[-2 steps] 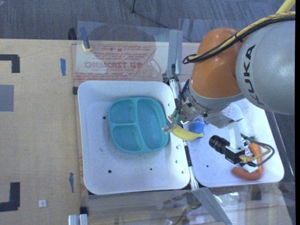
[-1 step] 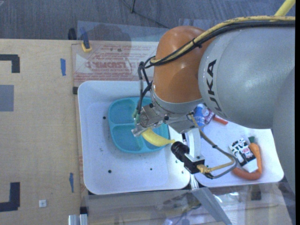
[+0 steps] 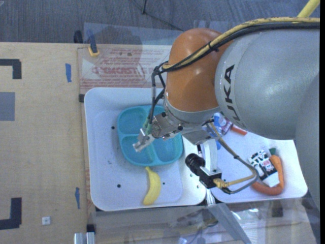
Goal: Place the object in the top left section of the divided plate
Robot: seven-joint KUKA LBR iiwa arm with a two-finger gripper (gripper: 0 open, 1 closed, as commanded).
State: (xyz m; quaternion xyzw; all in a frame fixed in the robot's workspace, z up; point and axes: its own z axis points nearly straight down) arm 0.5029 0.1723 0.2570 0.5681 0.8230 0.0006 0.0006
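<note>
Below gripper [image 3: 142, 142], banana [image 3: 152, 185], apart

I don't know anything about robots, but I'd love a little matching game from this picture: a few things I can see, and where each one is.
Things:
1. banana
2. blue divided plate
3. carrot
4. gripper

Places:
A. in the right bin, near its lower right corner
B. over the blue plate, about its middle
C. in the left bin, just below the plate
D. in the left bin, partly under the arm

Pairs: 1-C, 2-D, 3-A, 4-B
</note>
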